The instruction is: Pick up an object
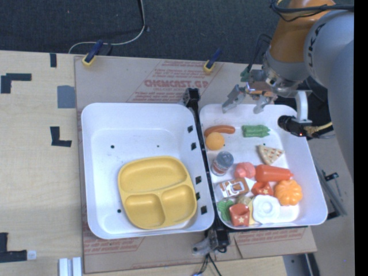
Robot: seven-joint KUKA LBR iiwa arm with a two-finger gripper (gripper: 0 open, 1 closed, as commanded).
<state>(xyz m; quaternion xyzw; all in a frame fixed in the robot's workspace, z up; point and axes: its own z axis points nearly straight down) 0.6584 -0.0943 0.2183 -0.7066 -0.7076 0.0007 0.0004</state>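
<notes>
The right bin (pixel 303 154) holds several toy foods: a hot dog (pixel 219 130), an orange ball (pixel 214 141), a green pea pod (pixel 255 131), a pizza slice (pixel 269 154), a small can (pixel 222 162), a carrot (pixel 273 173), a small pumpkin (pixel 288 192) and a fried egg (pixel 267 206). My gripper (pixel 247 99) hangs above the bin's far edge, fingers open and spread, nothing between them. It is above and behind the pea pod and hot dog, well clear of them.
In the left bin (pixel 98 154) lies a yellow divided plate (pixel 157 190). Both bins rest on a cardboard sheet (pixel 167 85) clamped at the back. A black cable (pixel 138 16) runs behind. The grey arm with its orange band (pixel 299 33) fills the upper right.
</notes>
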